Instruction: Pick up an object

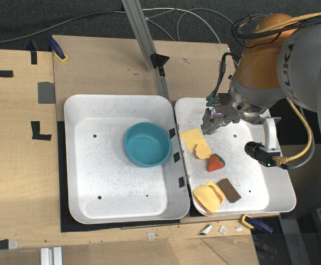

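In the right bin (271,195) lie a flat yellow piece (195,142), a red strawberry-like toy (215,162), a brown block (228,190) and a yellow rounded piece (207,197). My gripper (211,123) hangs over the upper left part of that bin, just above and right of the flat yellow piece. No object shows between its fingers. A blue bowl (146,143) sits in the left bin (94,164).
A slanted metal pole (144,32) rises behind the bins. Cables (177,21) run across the dark floor at the back. Black tape marks (39,130) lie on the bench at the left. The arm's grey and orange body (271,65) looms over the right bin's far side.
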